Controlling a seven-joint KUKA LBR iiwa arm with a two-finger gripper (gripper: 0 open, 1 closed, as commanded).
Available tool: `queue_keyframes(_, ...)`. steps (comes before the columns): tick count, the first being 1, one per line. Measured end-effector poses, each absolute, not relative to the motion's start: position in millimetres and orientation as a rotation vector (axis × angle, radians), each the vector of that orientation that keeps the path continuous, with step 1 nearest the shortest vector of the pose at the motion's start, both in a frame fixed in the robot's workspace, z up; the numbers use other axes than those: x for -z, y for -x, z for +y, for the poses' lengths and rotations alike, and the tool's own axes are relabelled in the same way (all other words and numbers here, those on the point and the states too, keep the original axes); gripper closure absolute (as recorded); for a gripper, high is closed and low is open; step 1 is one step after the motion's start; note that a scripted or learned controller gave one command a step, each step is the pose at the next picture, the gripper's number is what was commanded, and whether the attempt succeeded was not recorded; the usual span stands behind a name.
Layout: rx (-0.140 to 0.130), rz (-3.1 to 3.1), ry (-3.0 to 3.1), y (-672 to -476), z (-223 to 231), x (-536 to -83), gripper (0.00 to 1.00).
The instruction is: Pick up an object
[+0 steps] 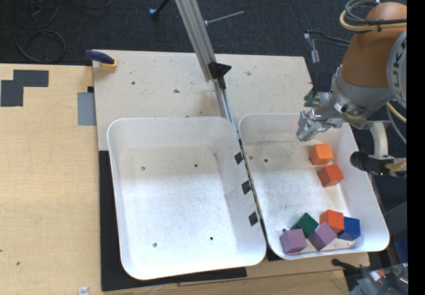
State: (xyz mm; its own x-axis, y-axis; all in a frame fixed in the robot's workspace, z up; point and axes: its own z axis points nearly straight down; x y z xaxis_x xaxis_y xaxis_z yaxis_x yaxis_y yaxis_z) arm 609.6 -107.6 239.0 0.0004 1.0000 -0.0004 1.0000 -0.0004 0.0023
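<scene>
Five blocks [321, 228] are clustered in the right bin's [372, 210] near corner, likely slid there. Farther back, two orange cubes [325, 164] are left apart, more easily approached. Above them, toward the far edge, the gripper [309, 129] is poised, apparently empty; its opening cannot be judged.

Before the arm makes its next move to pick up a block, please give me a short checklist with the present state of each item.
1. Blocks within the right bin: ok, all seven lie there.
2. Gripper above that bin: ok, near its far edge.
3. Gripper holding nothing: cannot tell.
4. Nearest target free to grasp: ok, the orange block sits apart from the red block.
5. Gripper lined up over the orange block: not ok, it sits to the camera's left and farther back.
6. Corner cluster easy to grasp: not ok, the purple blocks touch their neighbours.
</scene>
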Motion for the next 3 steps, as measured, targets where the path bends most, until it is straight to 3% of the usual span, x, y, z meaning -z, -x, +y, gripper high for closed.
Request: queue_keyframes(3, 0.003, 2.231, -2.22, -532.7, 54, -242, 1.0)
